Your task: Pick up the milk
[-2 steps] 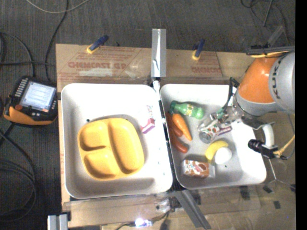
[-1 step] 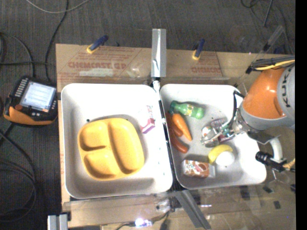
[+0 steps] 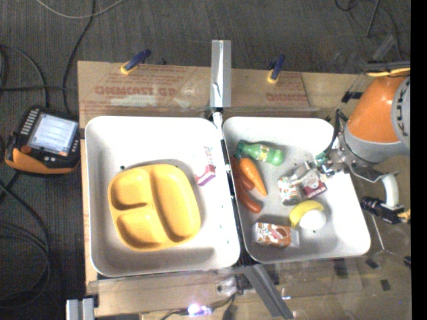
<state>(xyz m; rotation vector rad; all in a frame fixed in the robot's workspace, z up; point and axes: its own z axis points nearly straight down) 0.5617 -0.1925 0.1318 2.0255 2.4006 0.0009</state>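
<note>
The grey arm's hand [image 3: 308,176] hovers low in the right white bin [image 3: 353,239]; its grip cannot be told. The small red-and-white milk carton [image 3: 301,187] lies just beneath, at the bin's three o'clock, apparently not yet lifted.

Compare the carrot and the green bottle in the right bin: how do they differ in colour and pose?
The carrot is orange and tapered; the green bottle is green with a yellowish label. The carrot lies slanted down the bin; the green bottle lies nearly crosswise above it. Both lie flat at the left side of the right bin.
</note>
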